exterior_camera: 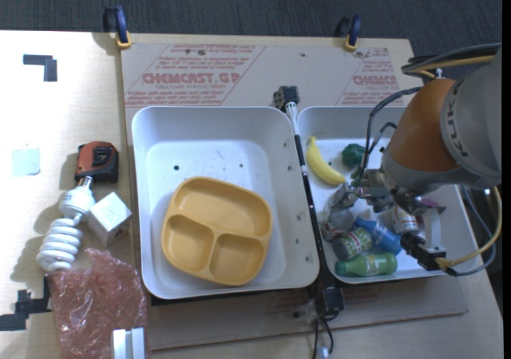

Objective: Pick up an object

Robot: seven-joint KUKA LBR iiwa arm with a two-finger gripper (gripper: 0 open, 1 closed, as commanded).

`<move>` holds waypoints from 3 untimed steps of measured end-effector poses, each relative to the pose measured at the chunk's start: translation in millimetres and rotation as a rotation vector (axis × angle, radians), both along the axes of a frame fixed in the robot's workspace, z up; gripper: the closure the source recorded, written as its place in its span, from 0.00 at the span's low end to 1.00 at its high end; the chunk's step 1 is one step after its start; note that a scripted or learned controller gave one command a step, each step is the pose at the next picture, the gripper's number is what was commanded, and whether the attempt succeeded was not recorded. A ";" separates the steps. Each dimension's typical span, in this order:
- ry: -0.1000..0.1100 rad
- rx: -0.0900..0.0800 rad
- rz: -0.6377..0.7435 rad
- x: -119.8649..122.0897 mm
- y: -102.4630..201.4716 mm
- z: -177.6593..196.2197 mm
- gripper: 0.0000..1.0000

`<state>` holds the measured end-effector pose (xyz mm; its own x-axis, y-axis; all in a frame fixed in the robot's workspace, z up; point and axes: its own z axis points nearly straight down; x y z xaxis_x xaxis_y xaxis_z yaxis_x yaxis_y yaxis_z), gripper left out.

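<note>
My gripper (348,201) hangs low in the right bin (455,266), under the orange-banded wrist (423,138). It sits over a heap of small items near the bin's middle. Below it lie a grey crumpled item (338,220), a blue bottle (378,236), a dark can (348,246) and a green bottle (367,266) on its side. A yellow banana (323,164) lies just up and left of the gripper, and a green toy (352,153) sits beside the banana. The arm hides the right part of the bin.
The left bin (152,142) holds a yellow divided plate (215,230). Left of the bins lie a tape measure (97,161), a spiral light bulb (64,231), a white cube (109,215) and a pink mesh bag (96,305). Cables trail by the arm at the right.
</note>
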<state>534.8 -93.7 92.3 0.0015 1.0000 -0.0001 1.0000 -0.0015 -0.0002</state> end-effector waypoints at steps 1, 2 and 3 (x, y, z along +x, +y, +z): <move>-0.002 -0.001 -0.001 1.1 -0.7 10.0 1.00; -0.002 -0.001 -0.001 1.1 -0.7 10.0 0.00; -0.004 -0.002 -0.002 2.2 -1.3 19.9 1.00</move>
